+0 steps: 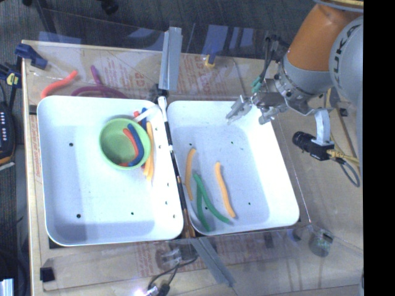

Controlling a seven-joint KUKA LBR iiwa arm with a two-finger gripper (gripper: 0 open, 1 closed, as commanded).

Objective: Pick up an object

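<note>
My gripper [252,112] hangs over the back right part of the right bin [278,184], open, with nothing between its two fingers. Below it on the bin floor lie two orange strips [223,190] [190,165] and two green strips [208,205] crossing each other near the front left. In the left bin [80,190] sits a green bowl [114,142] holding red, blue and green strips, with orange and blue pieces beside its right rim. The gripper is well apart from all of these.
A grey bar [170,60] stands upright at the back between the bins. Loose red and purple strips [74,85] lie on the bench behind the left bin. A black cylinder with cable [311,145] hangs off the arm at right.
</note>
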